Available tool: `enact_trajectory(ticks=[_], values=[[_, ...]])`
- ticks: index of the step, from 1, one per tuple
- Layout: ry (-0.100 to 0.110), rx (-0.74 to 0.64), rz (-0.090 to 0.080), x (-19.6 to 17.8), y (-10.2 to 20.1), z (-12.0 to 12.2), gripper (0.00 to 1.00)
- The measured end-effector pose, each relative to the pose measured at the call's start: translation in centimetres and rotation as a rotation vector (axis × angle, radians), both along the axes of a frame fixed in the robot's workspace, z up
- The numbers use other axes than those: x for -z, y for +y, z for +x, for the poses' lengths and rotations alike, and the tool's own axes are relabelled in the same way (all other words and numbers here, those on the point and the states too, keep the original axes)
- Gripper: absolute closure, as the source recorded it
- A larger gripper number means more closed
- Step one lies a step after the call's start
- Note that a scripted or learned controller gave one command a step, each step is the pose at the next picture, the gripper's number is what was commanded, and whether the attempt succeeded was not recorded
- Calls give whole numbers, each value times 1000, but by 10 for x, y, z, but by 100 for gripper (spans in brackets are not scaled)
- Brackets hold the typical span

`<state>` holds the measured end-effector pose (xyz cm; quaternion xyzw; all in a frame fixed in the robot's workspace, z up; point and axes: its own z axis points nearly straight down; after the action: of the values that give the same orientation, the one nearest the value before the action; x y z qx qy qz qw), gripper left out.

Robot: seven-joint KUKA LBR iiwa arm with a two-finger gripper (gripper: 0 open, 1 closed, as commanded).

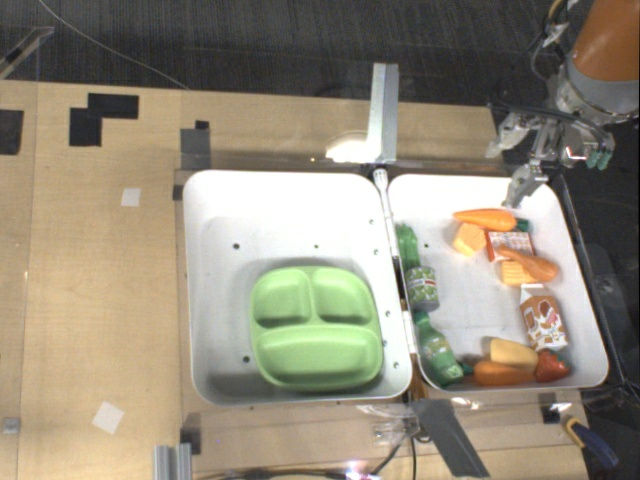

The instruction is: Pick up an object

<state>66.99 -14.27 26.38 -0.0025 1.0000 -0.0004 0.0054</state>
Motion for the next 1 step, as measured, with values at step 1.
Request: enact_trajectory(ticks=[1], values=[[12,-7,2,156,-22,-3,0]])
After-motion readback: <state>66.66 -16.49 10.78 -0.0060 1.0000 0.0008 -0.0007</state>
